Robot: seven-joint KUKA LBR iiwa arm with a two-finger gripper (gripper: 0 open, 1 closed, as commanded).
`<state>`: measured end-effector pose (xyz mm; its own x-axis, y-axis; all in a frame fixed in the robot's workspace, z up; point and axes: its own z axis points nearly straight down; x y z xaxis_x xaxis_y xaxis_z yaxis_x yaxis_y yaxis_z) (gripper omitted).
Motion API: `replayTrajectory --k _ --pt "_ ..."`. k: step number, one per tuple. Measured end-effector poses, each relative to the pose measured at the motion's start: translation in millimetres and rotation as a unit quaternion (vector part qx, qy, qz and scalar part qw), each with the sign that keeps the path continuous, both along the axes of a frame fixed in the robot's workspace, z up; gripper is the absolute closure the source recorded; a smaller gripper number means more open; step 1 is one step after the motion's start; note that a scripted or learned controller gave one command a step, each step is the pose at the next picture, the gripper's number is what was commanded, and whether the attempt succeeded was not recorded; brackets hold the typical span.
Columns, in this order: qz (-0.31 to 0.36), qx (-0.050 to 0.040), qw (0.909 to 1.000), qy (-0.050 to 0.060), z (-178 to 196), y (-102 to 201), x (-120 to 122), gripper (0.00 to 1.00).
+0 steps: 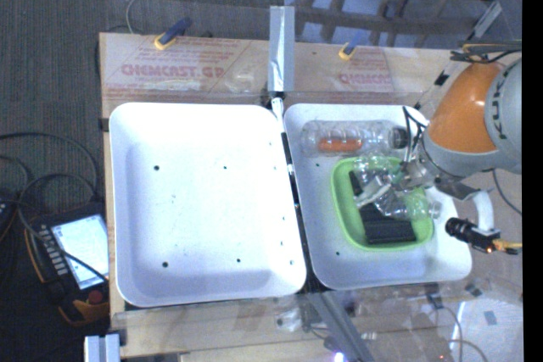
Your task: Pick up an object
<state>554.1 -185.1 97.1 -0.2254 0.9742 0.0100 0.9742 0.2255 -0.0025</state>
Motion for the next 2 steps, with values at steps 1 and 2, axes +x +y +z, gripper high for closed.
replayTrajectory --k 1,2 --pt "-0.001 -0.0111 0.9997 -0.024 3.3 7.9 -35.1 0.00" --pt "-0.002 -0.0122 0.9995 -0.030 19.0 7.3 -30.9 1.00"
